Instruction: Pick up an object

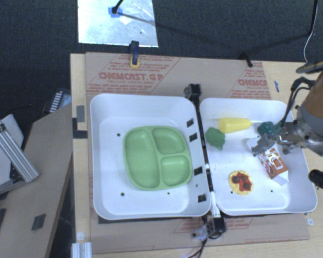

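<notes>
In the right bin [299, 200], the gripper [266, 144] hangs low just beside the orange-and-white packet [274, 164], though I cannot tell its state. The yellow corn [234, 124], green broccoli [215, 138] and small pizza [240, 181] lie to its left. A clean pick probably means centring squarely over the packet, clear of the bin wall.

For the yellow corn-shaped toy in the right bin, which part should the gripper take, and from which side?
Probably the thick middle of the yellow corn-shaped toy, from above, fingers closing across its short width. It lies flat, lengthwise left to right, apart from the green broccoli-like toy. The gripper is near its tapered right end.
</notes>
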Available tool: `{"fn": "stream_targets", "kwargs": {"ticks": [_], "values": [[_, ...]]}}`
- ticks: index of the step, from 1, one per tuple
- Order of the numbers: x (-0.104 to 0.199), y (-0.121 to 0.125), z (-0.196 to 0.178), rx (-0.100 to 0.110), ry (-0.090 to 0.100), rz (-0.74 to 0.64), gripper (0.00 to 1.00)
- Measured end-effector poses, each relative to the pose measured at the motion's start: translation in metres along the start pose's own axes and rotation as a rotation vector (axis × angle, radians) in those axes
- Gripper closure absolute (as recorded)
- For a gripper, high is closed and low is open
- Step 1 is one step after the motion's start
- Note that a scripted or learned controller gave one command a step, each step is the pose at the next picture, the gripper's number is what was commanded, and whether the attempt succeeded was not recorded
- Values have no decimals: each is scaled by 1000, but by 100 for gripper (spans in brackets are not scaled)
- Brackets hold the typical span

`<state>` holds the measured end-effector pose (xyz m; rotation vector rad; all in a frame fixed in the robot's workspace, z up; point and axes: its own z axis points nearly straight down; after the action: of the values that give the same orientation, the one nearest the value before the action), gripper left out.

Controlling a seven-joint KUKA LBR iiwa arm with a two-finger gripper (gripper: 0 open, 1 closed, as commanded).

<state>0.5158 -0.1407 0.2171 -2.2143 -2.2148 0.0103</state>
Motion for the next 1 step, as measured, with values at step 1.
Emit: {"fn": "stream_targets", "kwargs": {"ticks": [1], "values": [[0,3,-6,-13,-2,-3,0]]}}
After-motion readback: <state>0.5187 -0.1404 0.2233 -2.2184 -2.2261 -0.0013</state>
